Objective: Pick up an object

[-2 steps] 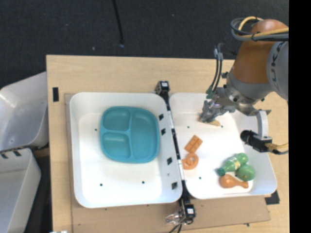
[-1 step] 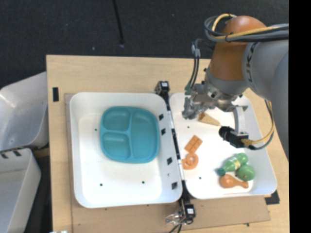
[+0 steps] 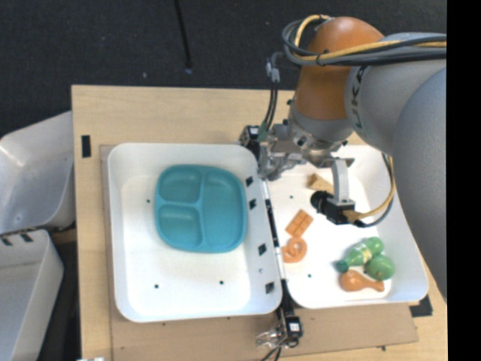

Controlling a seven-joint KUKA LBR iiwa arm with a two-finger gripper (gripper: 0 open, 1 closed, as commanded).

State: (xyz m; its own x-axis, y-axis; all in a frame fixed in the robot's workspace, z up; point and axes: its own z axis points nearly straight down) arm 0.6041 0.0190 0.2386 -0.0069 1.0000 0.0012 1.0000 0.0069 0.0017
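Well, I can't tell the gripper's (image 3: 301,153) state; it hangs at the right bin's (image 3: 406,258) far-left corner, with the waffle (image 3: 299,222) and ring (image 3: 294,250) loose nearer me.

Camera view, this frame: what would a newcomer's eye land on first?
Probably the teal divided plate, lying alone in the left bin. Next, the grey arm with its orange band, reaching in from the right over the top of the right bin, where small toys lie: an orange ring, an orange block and green-and-orange pieces.
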